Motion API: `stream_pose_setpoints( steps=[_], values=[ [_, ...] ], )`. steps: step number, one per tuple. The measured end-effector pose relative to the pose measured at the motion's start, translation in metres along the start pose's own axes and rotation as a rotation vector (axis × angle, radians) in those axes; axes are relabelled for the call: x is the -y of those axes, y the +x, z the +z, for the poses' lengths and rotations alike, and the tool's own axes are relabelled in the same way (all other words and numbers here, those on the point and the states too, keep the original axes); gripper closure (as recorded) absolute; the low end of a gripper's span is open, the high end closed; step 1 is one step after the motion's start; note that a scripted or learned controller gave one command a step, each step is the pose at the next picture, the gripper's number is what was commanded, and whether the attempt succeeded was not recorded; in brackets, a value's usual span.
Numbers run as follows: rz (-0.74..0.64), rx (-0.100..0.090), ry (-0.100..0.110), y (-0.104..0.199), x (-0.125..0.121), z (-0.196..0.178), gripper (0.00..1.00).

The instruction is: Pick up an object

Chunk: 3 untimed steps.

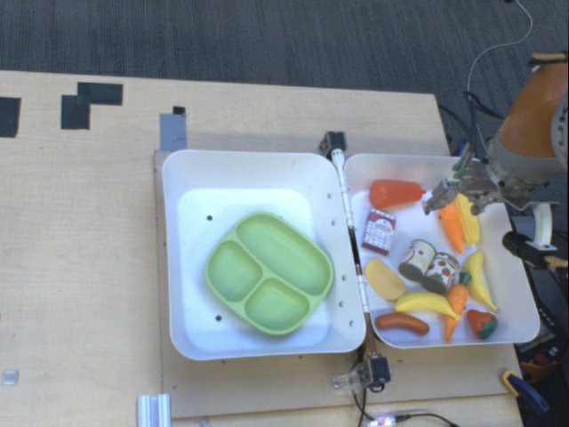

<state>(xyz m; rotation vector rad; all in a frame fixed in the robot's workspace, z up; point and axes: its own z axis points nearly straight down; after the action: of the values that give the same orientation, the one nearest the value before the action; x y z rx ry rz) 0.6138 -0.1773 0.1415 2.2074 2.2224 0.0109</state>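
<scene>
Evenly and brightly lit from overhead, with no hard glare. Soft, short shadows only, gathered under the green plate toward its lower edge. Whites around that plate slightly washed out. Moderate sharpness near the plate, softer and a little smeared far to its right. Mild graininess on the dark floor above it.
</scene>
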Motion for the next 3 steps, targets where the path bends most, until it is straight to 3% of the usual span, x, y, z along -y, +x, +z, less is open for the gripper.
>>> stream_pose_setpoints(
  steps=[1, 2, 3],
  values=[
    [0.005, -0.001, 0.006, 0.03, 0.04, 0.055, 0.0],
    [0.004, 0.001, -0.002, 0.03, 0.038, 0.042, 1.0],
    [0.002, 0.0, 0.006, -0.011, -0.005, -0.017, 1.0]
  ],
)
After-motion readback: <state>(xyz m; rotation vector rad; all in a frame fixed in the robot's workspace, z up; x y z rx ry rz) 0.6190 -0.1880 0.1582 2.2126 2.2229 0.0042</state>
